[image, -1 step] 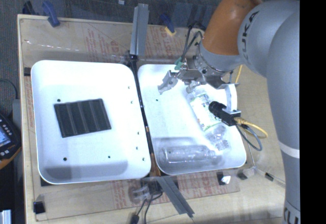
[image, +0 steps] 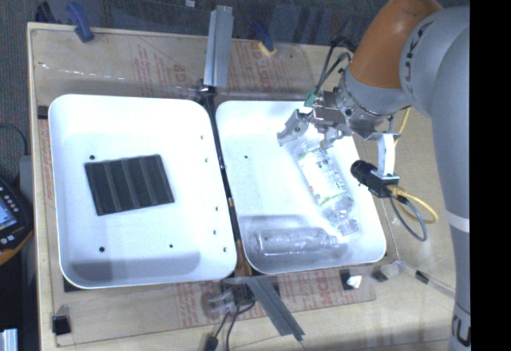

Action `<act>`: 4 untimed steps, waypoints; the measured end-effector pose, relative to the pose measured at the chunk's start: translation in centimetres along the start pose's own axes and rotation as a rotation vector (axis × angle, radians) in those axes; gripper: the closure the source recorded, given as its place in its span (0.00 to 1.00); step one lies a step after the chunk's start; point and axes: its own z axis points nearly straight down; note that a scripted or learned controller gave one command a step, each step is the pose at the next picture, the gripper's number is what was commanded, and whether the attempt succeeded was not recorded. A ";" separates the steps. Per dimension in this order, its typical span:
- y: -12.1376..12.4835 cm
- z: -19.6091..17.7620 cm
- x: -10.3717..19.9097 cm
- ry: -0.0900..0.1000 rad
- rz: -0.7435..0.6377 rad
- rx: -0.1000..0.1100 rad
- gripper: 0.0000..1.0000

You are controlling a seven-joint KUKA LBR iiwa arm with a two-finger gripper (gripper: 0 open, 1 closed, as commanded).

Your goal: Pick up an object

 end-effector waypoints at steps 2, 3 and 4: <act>-3.3 0.6 -2.8 0.003 -0.125 0.003 0.00; 0.3 5.3 -4.1 0.001 -0.139 0.002 0.00; 1.7 13.2 -3.7 0.006 -0.158 0.005 0.00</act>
